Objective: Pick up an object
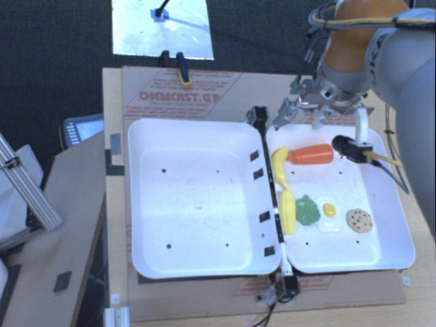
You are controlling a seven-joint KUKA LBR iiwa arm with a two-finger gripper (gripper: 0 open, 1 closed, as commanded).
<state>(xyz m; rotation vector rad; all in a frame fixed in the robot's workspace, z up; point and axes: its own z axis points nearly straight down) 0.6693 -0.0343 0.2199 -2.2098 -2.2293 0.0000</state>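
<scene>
My gripper hangs over the back edge of the right bin, open, with nothing between its fingers. Just in front of it and lower lie an orange carrot and a yellow banana by the bin's left wall. Nearer the front sit a second yellow piece, a green broccoli, a fried egg and a brown cookie.
The left bin stands beside the right one, joined by a black hinge strip. A black fitting with a cable hangs off the arm over the right bin's back. A yellow-handled clamp stands behind the bins.
</scene>
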